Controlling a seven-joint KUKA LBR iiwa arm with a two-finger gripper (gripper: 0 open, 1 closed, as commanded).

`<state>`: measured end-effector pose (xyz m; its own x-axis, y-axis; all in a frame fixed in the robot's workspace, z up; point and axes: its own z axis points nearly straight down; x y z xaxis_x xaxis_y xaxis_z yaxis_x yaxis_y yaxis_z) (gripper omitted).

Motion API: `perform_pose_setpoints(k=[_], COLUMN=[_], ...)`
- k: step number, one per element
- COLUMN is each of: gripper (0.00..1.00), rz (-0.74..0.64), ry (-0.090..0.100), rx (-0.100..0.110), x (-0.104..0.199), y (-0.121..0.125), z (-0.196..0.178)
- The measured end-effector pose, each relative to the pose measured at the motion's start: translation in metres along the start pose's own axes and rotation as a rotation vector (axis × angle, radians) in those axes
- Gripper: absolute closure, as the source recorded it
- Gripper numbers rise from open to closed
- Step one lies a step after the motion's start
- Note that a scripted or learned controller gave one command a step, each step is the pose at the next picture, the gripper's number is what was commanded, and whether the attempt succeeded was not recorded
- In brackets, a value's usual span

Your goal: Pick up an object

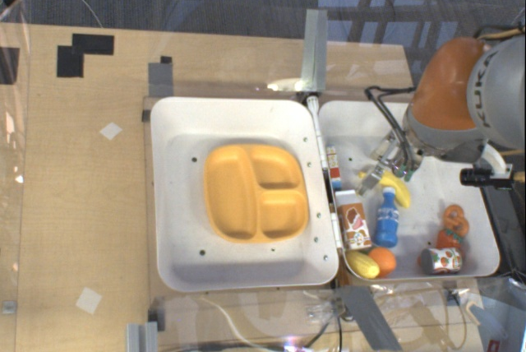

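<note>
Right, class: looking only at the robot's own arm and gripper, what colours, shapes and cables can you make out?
The arm is bulky and rounded: a grey shell with a broad orange band above the wrist. Thin black cables loop from it towards the small metal two-finger gripper, which is greyish with a few coloured wires near its base.

Bright, even light; faint glare.

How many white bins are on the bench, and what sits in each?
2. The left bin holds a yellow divided tray. The right bin holds small groceries, among them a blue bottle and a banana; the arm may hide more.
</note>
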<state>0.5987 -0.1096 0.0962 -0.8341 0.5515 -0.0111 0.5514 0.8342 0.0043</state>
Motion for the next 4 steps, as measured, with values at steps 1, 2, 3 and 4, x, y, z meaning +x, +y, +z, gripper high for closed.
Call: perform_pose_setpoints(k=[1, 2, 3, 4], gripper=[0.00, 0.00, 0.00, 0.00], rz=[-0.002, 0.119, 0.134, 0.149], ry=[-0.005, 0.001, 0.003, 0.002], rx=[0.001, -0.002, 0.004, 0.001], x=[-0.074, -0.030, -0.044, -0.049], y=[-0.053, -0.017, 0.037, 0.003], z=[-0.060, 0.008, 0.009, 0.001])
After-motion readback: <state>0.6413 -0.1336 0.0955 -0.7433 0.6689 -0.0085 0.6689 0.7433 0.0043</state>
